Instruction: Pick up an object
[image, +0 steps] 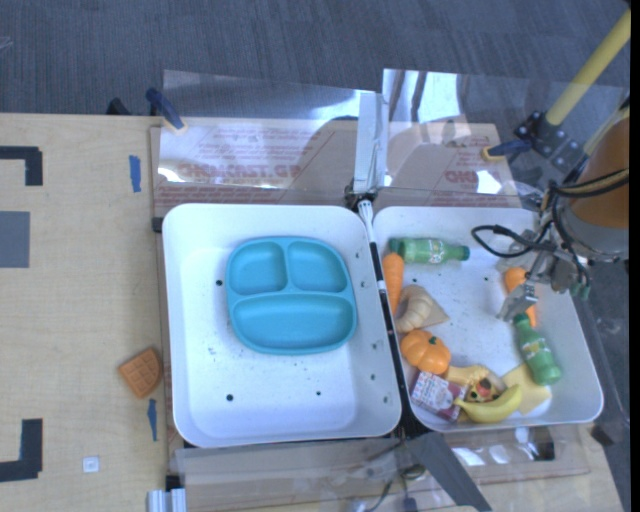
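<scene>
- From my feed, the gripper (521, 296) hangs over the right bin (585, 385), near its right wall; I can't tell how its jaws stand, since the wrist and cables crowd them.
- Just beside the jaws, on the far side, a small orange object (514, 278) shows; whether it is pinched or merely touched I can't say.
- Just below the jaws lies a green bottle (537, 356), its cap end nearest them.
- Left of the jaws, well apart: a second green bottle (428, 250) by the far wall, a carrot (393, 281), a tan cone-like piece (421, 309), a small pumpkin (427, 350).
- Lower left of the jaws: a banana (497, 403) and a red-and-white packet (434, 392).
- Far left of the jaws, the left bin (190, 330) holds a blue divided plate (290, 295).
</scene>
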